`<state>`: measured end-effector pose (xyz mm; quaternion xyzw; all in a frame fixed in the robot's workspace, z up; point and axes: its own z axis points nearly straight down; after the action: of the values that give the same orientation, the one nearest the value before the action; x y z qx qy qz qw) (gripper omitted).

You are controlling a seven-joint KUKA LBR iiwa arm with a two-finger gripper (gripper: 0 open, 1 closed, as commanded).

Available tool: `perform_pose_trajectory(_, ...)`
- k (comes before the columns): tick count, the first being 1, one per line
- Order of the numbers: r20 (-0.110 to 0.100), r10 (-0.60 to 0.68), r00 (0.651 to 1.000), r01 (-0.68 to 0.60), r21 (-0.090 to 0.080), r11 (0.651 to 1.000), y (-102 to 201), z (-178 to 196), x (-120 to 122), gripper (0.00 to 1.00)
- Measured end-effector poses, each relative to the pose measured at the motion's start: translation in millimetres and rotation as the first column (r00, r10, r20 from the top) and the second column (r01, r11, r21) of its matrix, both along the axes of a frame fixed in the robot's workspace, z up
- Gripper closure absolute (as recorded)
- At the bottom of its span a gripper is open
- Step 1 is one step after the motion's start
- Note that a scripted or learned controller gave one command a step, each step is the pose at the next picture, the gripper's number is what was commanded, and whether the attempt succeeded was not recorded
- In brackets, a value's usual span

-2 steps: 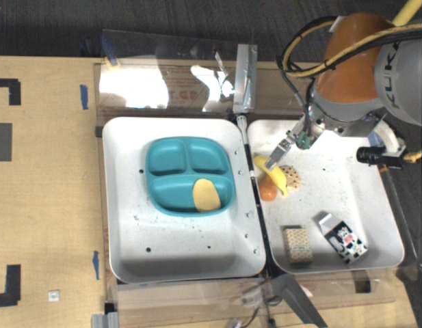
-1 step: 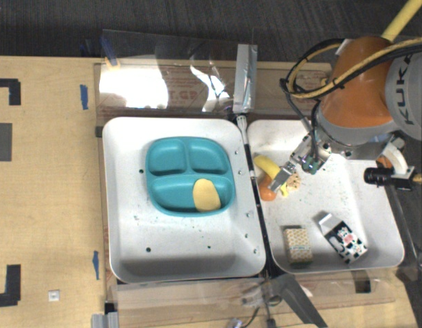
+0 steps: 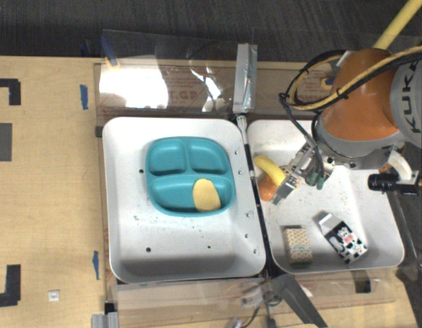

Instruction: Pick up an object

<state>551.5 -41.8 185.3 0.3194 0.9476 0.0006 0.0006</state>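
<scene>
Plywood bench, two white bins side by side. Whether the gripper (image 3: 287, 186) is clenched or released I cannot tell; its tip sits against the banana (image 3: 267, 167) and an orange thing (image 3: 267, 191) by the right bin's (image 3: 375, 214) left wall, probably lined up for a grasp, with nothing visibly held. Nearby lie one tan block (image 3: 298, 244) and one printed packet (image 3: 343, 238). Across the divider, the left bin (image 3: 122, 183) carries one teal tray (image 3: 190, 175) with one yellow lemon (image 3: 206, 195) in its lower pocket.
</scene>
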Motion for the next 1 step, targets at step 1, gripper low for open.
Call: perform_pose_trajectory(1,0.004,-0.276,0.961,0.276,0.001,0.961,-57.9,-96.6,-5.1,0.0)
